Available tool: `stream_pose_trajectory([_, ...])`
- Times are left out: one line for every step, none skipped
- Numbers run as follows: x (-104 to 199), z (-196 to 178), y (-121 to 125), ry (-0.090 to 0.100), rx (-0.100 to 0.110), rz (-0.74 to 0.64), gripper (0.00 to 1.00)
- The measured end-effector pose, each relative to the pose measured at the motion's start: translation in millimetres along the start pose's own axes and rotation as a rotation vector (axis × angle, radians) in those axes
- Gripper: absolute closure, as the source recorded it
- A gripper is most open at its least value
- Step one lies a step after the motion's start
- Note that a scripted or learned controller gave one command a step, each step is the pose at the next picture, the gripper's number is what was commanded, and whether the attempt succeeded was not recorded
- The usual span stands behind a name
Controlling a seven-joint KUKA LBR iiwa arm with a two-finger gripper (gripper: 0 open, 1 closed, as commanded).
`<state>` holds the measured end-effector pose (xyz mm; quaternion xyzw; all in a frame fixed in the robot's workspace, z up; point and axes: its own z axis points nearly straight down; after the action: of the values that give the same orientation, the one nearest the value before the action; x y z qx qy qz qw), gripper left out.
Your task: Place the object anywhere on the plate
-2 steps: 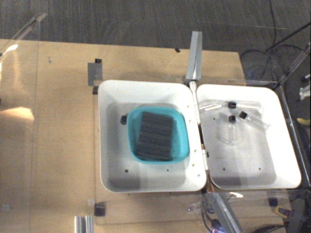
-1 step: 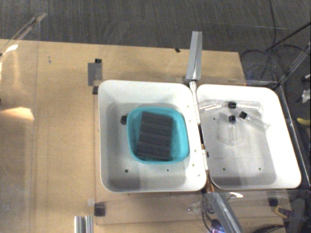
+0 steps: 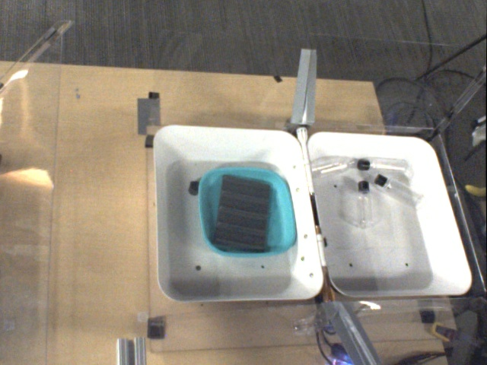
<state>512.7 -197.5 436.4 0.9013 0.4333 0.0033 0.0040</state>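
A dark ridged block (image 3: 243, 214) lies on the teal plate (image 3: 284, 204) in the left bin (image 3: 173, 226) — no claw visible, so its grip can't be judged.

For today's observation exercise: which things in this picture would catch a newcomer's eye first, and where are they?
The turquoise plate in the left bin stands out first, with a dark ridged block lying on it. In the right bin lie clear tubes with small black caps, near its far edge.
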Motion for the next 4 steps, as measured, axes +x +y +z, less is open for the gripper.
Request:
stream_pose_trajectory([-13.1, 0.1, -20.2, -0.001, 0.001, 0.117, 0.0])
stream_pose_trajectory([-14.5, -0.2, -13.1, -0.001, 0.0, 0.134, 0.0])
stream_pose_trajectory([-16.0, 0.1, -17.2, 0.0, 0.001, 0.181, 0.0])
stream_pose_trajectory([-11.9, 0.0, -20.3, 0.001, 0.001, 0.307, 0.0])
